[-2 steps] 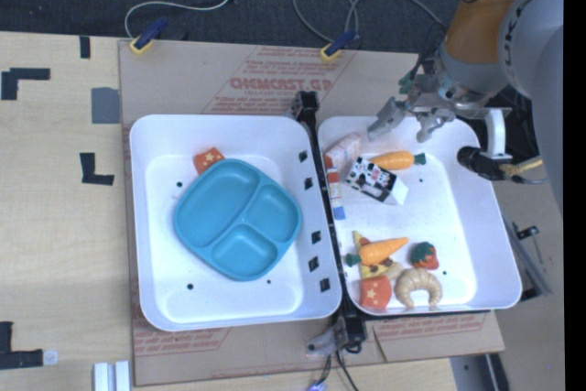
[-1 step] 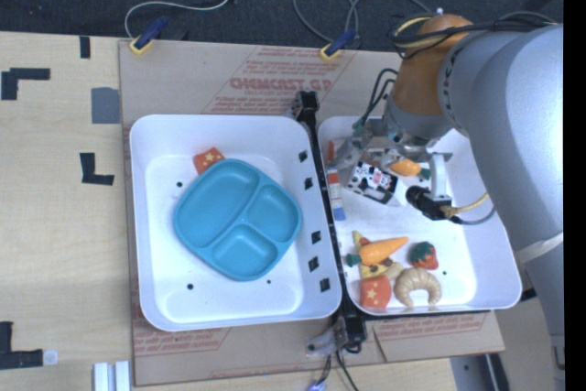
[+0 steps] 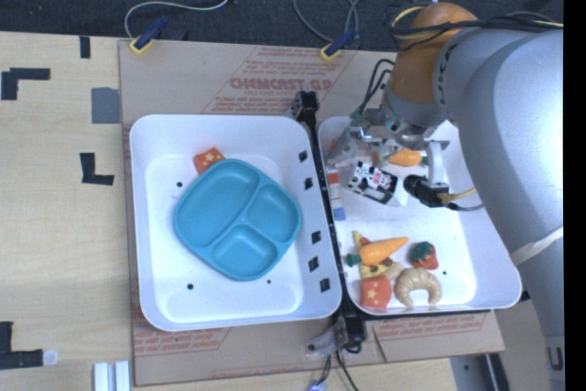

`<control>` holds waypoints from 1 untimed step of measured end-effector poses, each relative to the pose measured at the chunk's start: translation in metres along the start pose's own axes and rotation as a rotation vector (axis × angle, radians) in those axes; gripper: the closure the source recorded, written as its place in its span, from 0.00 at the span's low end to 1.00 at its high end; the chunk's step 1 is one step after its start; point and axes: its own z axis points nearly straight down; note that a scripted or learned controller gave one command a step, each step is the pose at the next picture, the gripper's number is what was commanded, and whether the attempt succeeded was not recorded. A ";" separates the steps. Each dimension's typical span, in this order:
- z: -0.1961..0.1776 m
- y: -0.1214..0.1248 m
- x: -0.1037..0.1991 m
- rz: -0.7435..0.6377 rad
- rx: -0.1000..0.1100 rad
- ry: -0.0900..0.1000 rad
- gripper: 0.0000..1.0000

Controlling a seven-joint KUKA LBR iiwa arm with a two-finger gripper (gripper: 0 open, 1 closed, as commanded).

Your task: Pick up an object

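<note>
A fixed camera looks down at a slant on two shallow white plastic bins sitting side by side on a wooden tabletop (image 3: pixel 55 197). The left bin (image 3: pixel 156 288) holds a light blue divided plastic tray (image 3: pixel 238 220) with a small orange block (image 3: pixel 208 158) touching its upper edge. The right bin (image 3: pixel 485 279) holds toy food along its near side: an orange carrot (image 3: pixel 385 248), a red strawberry (image 3: pixel 423 255), a tan croissant (image 3: pixel 417 286) and a red-orange block (image 3: pixel 375 292). The grey arm with an orange band (image 3: pixel 430 50) reaches into the right bin's far corner, where the jaws (image 3: pixel 389 151) hover over a small black-and-white patterned card-like item (image 3: pixel 374 180). Whether the jaws are released or clenched cannot be told. The likely risk: that item lies flat and close to the bin's dividing wall, so a closing grip may slide off it or catch the wall and come away with nothing.
</note>
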 end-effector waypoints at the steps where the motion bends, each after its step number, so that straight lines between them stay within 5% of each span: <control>1: -0.001 -0.026 -0.025 -0.002 -0.014 -0.004 0.00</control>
